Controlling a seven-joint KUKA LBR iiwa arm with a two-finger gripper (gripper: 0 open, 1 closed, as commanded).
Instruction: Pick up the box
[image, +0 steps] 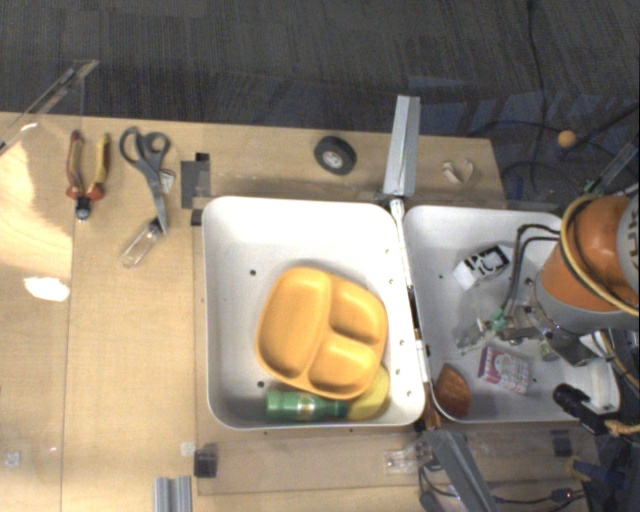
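Jaws too blurred under the wrist to call open or shut, and nothing can be seen between them, as the gripper hangs low in the right bin. What looks like the box, small and white with a dark patch, lies near the jaws on their far side, apart from them. A pink packet lies just beside the jaws on the near side, and a brown ball a little further that way. The risk, to my eye: a straight drop closes on the packet or bare floor, since the box sits off to one side.
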